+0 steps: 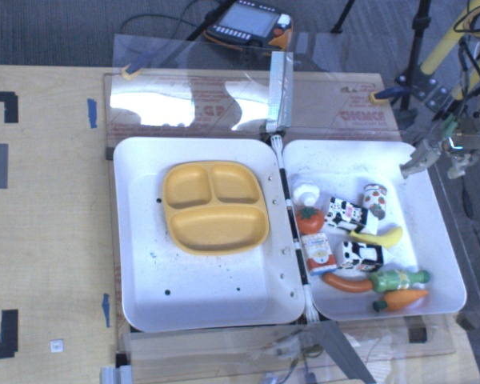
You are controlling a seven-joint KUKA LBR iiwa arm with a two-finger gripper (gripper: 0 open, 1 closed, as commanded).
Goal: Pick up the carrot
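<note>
Approach is judged to be the step in hand: the carrot (402, 298) is seen lying untouched at the near edge of the right bin (440, 238), just beside a green bottle (398, 279) and near a red sausage (348, 282), while the gripper (432, 154) is seen well apart from it at that bin's far right rim; whether anything is grasped there, or how the tool is set, cannot be told. A descent over the carrot's middle is called for next, with the bottle touching its upper side to be avoided.
</note>
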